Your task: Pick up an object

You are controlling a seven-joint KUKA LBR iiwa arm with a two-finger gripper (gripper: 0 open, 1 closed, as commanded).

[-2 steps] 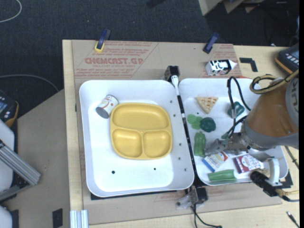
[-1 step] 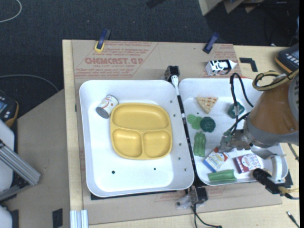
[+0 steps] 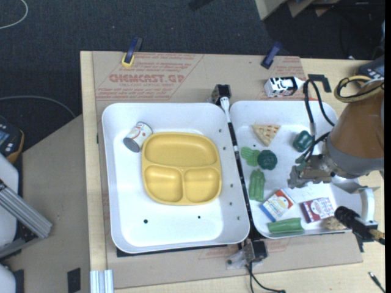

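Tool [image 3: 300, 177] hovers near a small red-white-blue carton [image 3: 277, 204]

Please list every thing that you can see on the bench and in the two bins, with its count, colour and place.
bins: 2, white, side by side on the bench
tray: 1, yellow, three compartments, left bin
can: 1, white and grey, on its side, left bin, upper left
wedge: 1, tan, right bin, top
green toys: about 5, right bin
packets: 2, red and white, right bin, bottom
clamps: 2, blue, bench's far edge
gripper: 1, grey, over right bin
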